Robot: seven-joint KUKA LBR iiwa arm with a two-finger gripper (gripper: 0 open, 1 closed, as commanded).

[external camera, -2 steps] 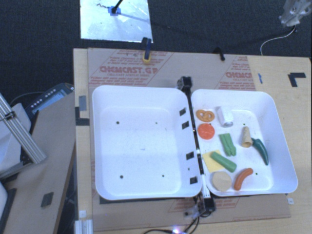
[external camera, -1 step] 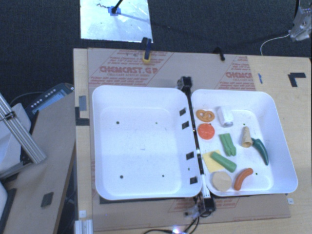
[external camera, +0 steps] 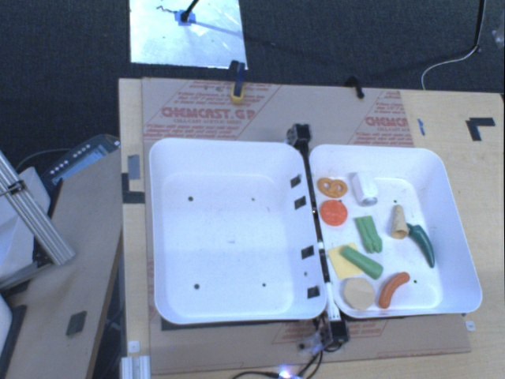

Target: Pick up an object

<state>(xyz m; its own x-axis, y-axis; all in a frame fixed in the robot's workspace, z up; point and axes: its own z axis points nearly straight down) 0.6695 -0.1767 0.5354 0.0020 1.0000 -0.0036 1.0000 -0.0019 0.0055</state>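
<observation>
The right bin point(external camera: 454, 235) holds several toy foods. An orange pretzel point(external camera: 331, 186) and a white cylinder point(external camera: 364, 188) lie at its back. A red disc point(external camera: 334, 212) sits below the pretzel, beside a green ridged piece point(external camera: 368, 234). A tan cone point(external camera: 399, 222) and a dark green pepper point(external camera: 423, 245) lie to the right. Toward the front are a yellow wedge point(external camera: 341, 261), a green pickle point(external camera: 362, 261), a tan round cookie point(external camera: 358, 294) and an orange-red sausage point(external camera: 394, 289).
The left bin point(external camera: 229, 235) adjoins the right one along a clipped divider point(external camera: 312, 219). Both rest on a cardboard sheet point(external camera: 205, 113) on the wooden bench. A shiny plate point(external camera: 185, 20) lies on the dark floor behind. A metal frame point(external camera: 31, 219) stands at far left.
</observation>
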